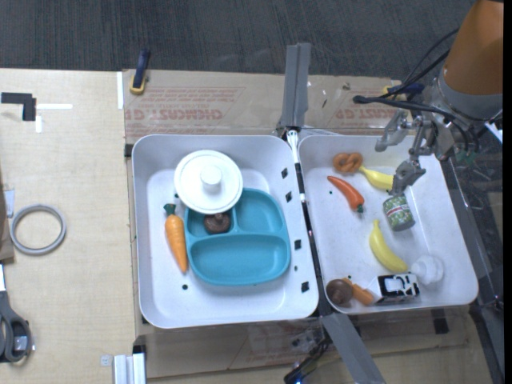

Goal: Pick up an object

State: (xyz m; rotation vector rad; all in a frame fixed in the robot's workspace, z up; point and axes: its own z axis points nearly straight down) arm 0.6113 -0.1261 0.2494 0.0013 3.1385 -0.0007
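Gripper [406, 174] low over the right bin [456, 282], just above a small green can [398, 213].

The can lies tilted on the bin floor at centre right of the frame, with the fingertips right at its upper end; whether the jaws are apart or together cannot be told from this angle, and nothing shows between them. Around the can lie a small yellow banana [376, 178] and a pretzel [347, 162] toward the upper left, a red chilli pepper [347, 191] to the left, and a larger banana [386, 249] below. In the left bin [148, 238] (left of the divider) sit a blue compartment tray [240, 254], a white lid [208, 181] and a carrot [176, 238].
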